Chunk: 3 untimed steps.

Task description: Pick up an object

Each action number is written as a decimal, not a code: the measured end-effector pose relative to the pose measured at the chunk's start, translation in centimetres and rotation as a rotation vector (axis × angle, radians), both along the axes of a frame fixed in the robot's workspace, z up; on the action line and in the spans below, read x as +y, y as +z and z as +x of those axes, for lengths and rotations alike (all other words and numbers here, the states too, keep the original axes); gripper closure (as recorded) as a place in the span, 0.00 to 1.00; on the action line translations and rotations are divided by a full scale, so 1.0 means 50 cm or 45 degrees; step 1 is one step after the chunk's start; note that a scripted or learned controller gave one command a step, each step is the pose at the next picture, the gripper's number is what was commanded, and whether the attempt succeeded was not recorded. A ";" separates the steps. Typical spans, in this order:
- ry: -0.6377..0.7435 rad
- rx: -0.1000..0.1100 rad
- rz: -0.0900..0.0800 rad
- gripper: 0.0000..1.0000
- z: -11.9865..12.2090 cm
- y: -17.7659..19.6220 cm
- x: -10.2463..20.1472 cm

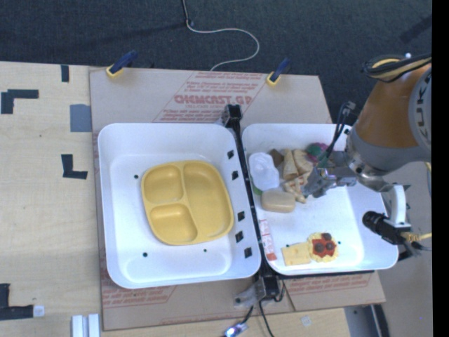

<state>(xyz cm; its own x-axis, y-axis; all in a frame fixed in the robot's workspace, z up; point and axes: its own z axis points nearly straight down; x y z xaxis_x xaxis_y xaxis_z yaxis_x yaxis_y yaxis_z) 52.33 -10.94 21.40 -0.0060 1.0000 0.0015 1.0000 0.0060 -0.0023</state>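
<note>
The right bin [351, 209] holds a small heap of toy food near its left side: a pale clear cup-like item [262, 170], brown bread-like pieces [297, 163], a beige bun-shaped piece [278, 201] and a green item [318, 148] at the back. Near the front lies a yellow slice with red and dark toppings [312, 248]. My gripper [313, 183] is down in the right bin, at the right edge of the heap beside the brown pieces. The arm comes in from the right with its orange band [393, 114] above.
The left bin [119, 188] holds a yellow divided plate [186, 201]. Both bins rest on a cardboard sheet [203, 97] held by blue-and-yellow clamps [121, 63]. A black divider bar [242, 181] runs between the bins. A white cable [224, 34] lies on the dark floor behind.
</note>
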 end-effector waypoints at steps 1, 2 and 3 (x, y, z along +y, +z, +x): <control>0.002 -0.002 0.001 1.00 -0.004 0.036 0.119; -0.008 0.002 -0.003 1.00 -0.009 0.009 0.096; -0.004 -0.002 -0.001 1.00 0.009 0.036 0.120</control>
